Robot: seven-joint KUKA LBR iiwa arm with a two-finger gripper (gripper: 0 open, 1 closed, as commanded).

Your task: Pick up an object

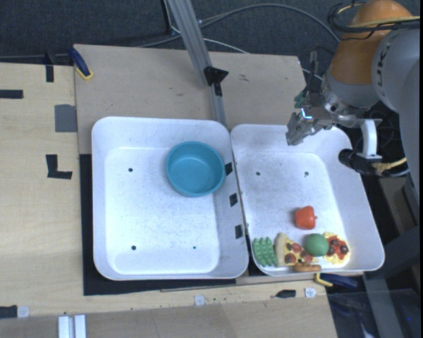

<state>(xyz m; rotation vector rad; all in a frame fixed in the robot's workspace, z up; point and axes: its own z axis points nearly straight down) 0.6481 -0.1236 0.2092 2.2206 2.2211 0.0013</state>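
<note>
My gripper hangs over the far edge of the right bin, its fingers pointing down and left with nothing seen between them. Well below it in the same bin lies a red tomato-like toy. Along that bin's near edge sit a green ridged piece, a green ball, a pizza-slice toy and a small yellow and red item. A blue bowl rests in the left bin, near its far right side.
A grey metal post slants down from the top to the gap between the bins. Black clips sit along the seam between the bins. The arm's orange band and cables occupy the upper right.
</note>
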